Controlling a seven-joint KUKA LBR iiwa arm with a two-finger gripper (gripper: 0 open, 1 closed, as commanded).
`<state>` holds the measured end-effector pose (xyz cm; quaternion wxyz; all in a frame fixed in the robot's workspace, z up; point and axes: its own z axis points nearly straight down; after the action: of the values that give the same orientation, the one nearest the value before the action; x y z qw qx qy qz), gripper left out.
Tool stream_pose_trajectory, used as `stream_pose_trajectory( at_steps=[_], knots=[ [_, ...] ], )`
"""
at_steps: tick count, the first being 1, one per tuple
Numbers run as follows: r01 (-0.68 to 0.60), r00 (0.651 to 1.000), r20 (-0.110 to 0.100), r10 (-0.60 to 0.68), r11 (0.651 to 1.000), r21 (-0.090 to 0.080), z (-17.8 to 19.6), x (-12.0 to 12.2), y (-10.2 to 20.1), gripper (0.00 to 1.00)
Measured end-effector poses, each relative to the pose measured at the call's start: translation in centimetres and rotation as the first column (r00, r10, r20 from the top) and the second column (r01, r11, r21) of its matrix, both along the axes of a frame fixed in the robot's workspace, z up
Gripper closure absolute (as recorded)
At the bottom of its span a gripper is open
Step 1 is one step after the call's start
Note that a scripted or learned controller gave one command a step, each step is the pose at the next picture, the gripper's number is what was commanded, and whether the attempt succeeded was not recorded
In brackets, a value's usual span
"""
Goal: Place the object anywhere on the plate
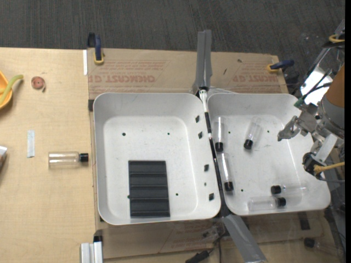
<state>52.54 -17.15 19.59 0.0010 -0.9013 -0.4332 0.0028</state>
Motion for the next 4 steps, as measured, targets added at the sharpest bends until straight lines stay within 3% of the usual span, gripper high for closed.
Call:
stream_pose_trajectory(
  at_steps=[1,2,3,4],
  knots=[
    [-0.032,0.999,0.002,0.032,0.999,-0.001,-0.1,10.0,-2.9,0.0],
    [-0.192,0.981,0.004,0.192,0.981,-0.001,6.2,13.4,-4.2,0.0],
    [-0.258,0.966,0.004,0.258,0.966,0.0,20.4,13.4,-4.0,0.0],
    [-0.147,0.989,0.003,0.147,0.989,0.0,24.5,10.7,-3.9,0.0]
  ],
)
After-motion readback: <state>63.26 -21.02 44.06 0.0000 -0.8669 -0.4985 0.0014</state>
